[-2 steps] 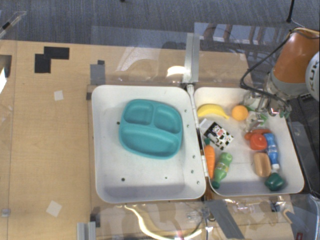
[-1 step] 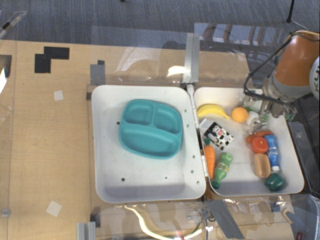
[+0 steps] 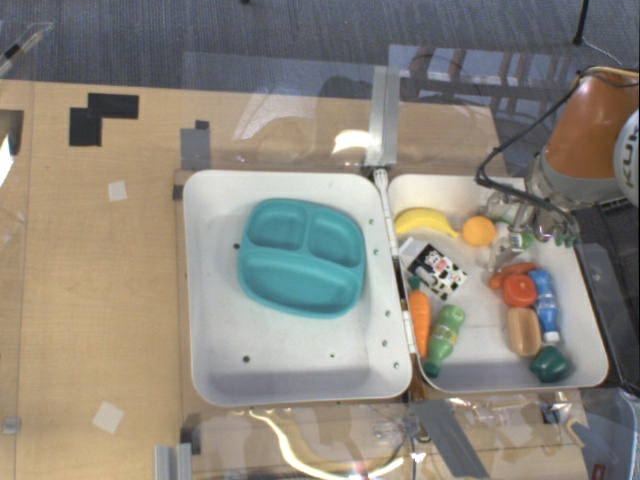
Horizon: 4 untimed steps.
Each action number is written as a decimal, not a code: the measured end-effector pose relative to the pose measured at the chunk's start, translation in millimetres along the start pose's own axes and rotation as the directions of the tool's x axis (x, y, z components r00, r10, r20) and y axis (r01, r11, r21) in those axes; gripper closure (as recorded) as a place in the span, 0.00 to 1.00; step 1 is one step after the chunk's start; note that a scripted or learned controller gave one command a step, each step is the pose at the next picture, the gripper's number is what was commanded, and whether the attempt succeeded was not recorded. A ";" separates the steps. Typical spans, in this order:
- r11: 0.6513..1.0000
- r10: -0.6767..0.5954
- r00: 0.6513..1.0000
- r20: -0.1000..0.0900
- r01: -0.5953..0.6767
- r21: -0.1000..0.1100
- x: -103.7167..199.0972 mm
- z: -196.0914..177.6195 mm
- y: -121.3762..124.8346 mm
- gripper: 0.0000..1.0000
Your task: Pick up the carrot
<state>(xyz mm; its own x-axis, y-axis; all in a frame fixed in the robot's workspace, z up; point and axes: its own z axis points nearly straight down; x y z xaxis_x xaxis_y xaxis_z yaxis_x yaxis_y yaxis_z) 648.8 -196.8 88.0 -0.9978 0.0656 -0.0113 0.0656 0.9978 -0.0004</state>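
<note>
The carrot (image 3: 419, 320) is a small orange cone lying against the left wall of the right bin (image 3: 590, 318), near the front. A green bottle (image 3: 445, 332) lies right beside it. My gripper (image 3: 514, 236) hangs over the back right part of that bin, just right of an orange fruit (image 3: 479, 230) and above a red tomato-like item (image 3: 518, 288). It is well away from the carrot, up and to the right of it. Nothing is visibly held.
The right bin also holds a banana (image 3: 424, 220), a black-and-white box (image 3: 438, 268), a blue bottle (image 3: 545, 306), a tan loaf-shaped item (image 3: 522, 331) and a dark green piece (image 3: 549, 364). A teal divided tray (image 3: 300, 258) lies in the left bin (image 3: 220, 358).
</note>
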 end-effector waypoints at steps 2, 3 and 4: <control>1.000 -0.005 1.000 0.013 0.005 0.002 -3.9 -14.4 1.3 0.00; 0.977 0.214 0.977 0.006 -0.214 0.000 21.9 -47.1 95.6 0.00; 0.923 0.386 0.922 0.020 -0.386 0.002 2.7 -21.5 88.5 0.00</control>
<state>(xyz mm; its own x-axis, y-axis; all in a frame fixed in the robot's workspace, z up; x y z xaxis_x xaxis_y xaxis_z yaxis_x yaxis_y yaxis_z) 651.7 -108.3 109.4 -0.8949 0.4453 -0.0304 0.4454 0.8953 0.0024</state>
